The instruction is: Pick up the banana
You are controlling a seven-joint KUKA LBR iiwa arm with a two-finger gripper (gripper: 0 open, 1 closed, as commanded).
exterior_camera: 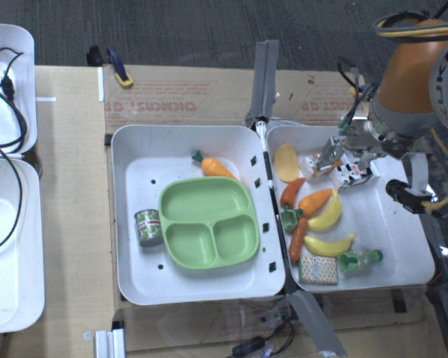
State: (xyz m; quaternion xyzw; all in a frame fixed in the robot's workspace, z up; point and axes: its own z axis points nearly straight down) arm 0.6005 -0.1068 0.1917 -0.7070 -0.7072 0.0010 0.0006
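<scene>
Looking down on the bench, we see the banana (327,213) lying in the right bin (403,237), about in its middle. It touches an orange carrot (314,200) on its far-left side. A second yellow banana-like fruit (328,245) lies just near of it, and we cannot tell which of the two is meant.

Around them the bin is crowded: a red chili pepper (290,191) to the left, a pale yellow chip-like piece (286,162) farther back, another orange carrot (297,239) along the left wall, a cracker packet (318,269) at the near edge and a small green bottle (358,259) beside it.

The gripper (336,155) hangs over the far part of the right bin, well apart from the banana, above a small red and white packet (351,171). We cannot tell the state of its jaws.

In the left bin (134,200) rest a green divided plate (208,221), a small tin can (147,227) and one more carrot (215,167).
</scene>
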